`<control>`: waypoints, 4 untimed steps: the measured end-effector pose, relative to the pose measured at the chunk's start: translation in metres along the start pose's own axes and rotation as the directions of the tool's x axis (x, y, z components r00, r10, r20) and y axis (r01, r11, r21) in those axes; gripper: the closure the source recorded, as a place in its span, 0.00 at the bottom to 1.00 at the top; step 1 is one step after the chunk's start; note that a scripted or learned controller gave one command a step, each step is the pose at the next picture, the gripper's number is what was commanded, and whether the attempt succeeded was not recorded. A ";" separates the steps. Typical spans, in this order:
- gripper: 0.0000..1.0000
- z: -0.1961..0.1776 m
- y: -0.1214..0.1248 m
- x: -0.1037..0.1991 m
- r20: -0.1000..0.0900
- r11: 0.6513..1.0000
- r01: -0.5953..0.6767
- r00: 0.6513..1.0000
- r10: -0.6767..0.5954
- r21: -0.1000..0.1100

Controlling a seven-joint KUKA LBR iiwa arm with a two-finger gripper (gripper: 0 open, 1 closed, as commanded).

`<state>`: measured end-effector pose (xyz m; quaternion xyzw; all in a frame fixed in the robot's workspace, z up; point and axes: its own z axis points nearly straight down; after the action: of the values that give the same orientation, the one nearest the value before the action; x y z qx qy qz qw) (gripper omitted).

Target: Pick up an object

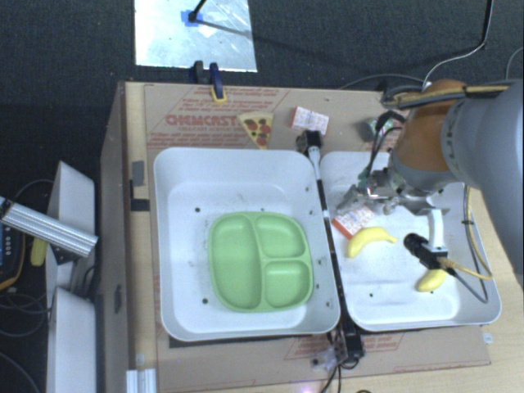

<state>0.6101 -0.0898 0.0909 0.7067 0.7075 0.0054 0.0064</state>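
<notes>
While gripper [363, 201] state indeterminate, green divided plate [262, 260] in left bin [187, 188], banana [370, 240] in right bin [391, 303].

Dark carpet floor [368, 15]; a shiny sheet [164, 31] (blue tape [191, 17] on it); cardboard-topped bench [205, 117].

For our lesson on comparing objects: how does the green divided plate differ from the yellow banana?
The plate is green, the banana yellow. The plate is broad, with three compartments; the banana is small and curved. The plate lies in the view's left bin, the banana in the right bin. Both rest in white bins.
</notes>
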 end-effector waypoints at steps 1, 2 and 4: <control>0.00 -0.001 -0.028 0.006 0.001 1.000 -0.001 1.000 0.001 -0.004; 0.00 -0.001 -0.057 -0.007 -0.001 1.000 0.000 1.000 0.000 -0.004; 0.00 0.000 -0.039 -0.075 0.000 1.000 0.000 1.000 0.000 0.003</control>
<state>0.5714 -0.1643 0.0900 0.7067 0.7075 0.0044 0.0052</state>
